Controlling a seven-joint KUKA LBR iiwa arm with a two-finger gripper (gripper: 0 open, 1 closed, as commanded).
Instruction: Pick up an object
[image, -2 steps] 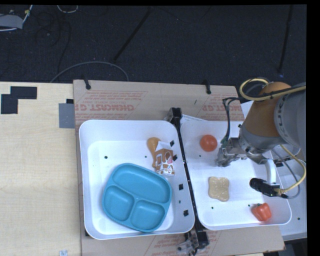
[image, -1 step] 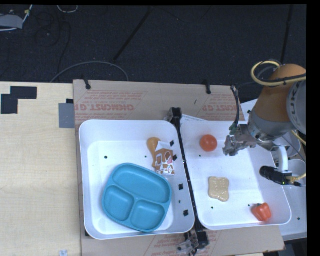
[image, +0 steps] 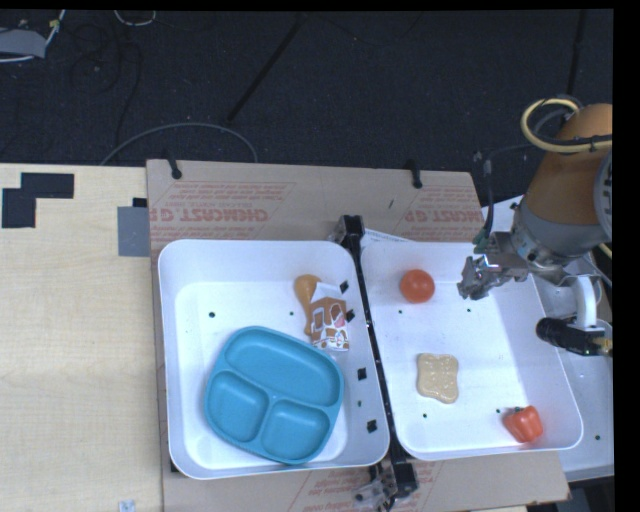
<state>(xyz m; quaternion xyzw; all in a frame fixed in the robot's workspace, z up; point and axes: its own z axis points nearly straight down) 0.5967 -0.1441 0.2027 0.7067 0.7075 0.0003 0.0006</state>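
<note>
My gripper (image: 478, 281) hangs over the upper right part of the right bin (image: 560, 440), a short way right of a red tomato (image: 417, 286). Nothing shows between its fingers. A tan toast-shaped piece (image: 437, 378) lies in the middle of that bin. A red-orange pepper (image: 524, 423) rests near its lower right corner. In the left bin (image: 185, 300) lies a blue divided plate (image: 273, 393). Above the plate sit a small brown-and-white patterned carton (image: 329, 325) and a tan drumstick-like piece (image: 306, 291).
A black divider strip (image: 362, 330) runs between the two bins. Both bins sit on a cardboard sheet (image: 300, 205). A pale wooden bench top (image: 70, 350) stretches to the left. Dark floor with cables (image: 200, 80) lies behind.
</note>
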